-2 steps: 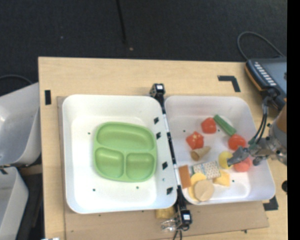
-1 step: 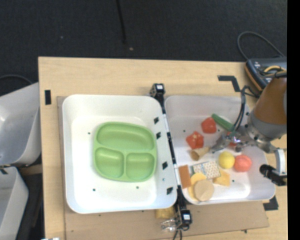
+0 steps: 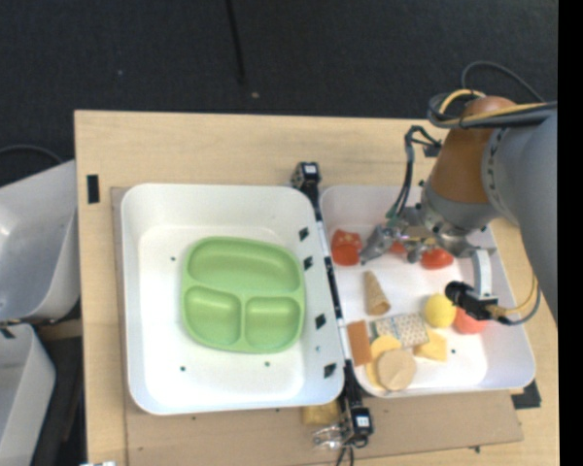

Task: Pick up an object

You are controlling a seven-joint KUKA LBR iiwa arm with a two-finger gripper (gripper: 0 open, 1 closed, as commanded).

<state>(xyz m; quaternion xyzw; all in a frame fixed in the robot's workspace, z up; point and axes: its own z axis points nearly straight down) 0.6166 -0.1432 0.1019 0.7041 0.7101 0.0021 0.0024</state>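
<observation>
Gripper [image 3: 400,243] is lowered into the right bin [image 3: 505,357] at its 11 o'clock corner; whether it is clenched cannot be told. Candidate red object [image 3: 346,248] lies at the gripper's 9 o'clock, placed for reach

Dark carpeted floor [image 3: 155,37] seen across the top of the frame, pale wooden desk [image 3: 204,149] set centrally, white plastic containers [image 3: 24,250] placed at left edge.
</observation>
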